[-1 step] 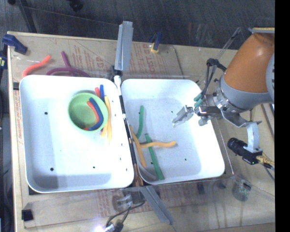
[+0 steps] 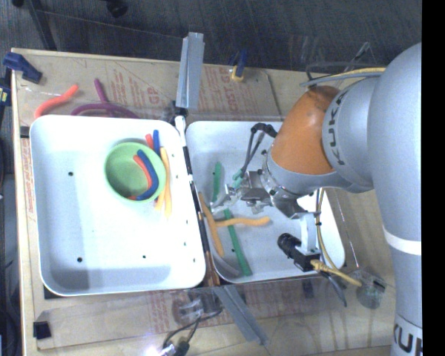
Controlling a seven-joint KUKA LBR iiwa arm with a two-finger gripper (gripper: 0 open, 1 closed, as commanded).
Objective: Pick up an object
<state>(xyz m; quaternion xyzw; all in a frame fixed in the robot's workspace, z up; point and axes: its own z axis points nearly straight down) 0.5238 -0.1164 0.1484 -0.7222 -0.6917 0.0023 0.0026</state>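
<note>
Camera view puts you above the bench, looking down on both white bins, and your arm (image 2: 356,139) is coming in from the right, grey with that orange band bulging over the right bin (image 2: 208,136). Your gripper (image 2: 233,193) is down low in that bin, hovering among the loose sticks on the floor. How wide its pincer stands, you cannot tell from here, the metal parts blur into the white, and nothing visibly sits between them. Look just below it: an orange stick (image 2: 246,220) lies across the bin floor, close beside the gripper's tip. A long green stick (image 2: 237,249) runs down from there toward the near wall, and a shorter green stick (image 2: 217,177) lies upright in the picture just left of the gripper. Along the bin's left wall you've got a tan stick (image 2: 211,228) slanting downward. Over in the left bin (image 2: 74,221), well apart from the arm, a green bowl (image 2: 126,173) sits with red, blue and yellow sticks draped over its right rim. A black fitting (image 2: 295,249) hangs from the arm near the right bin's lower right corner.
</note>
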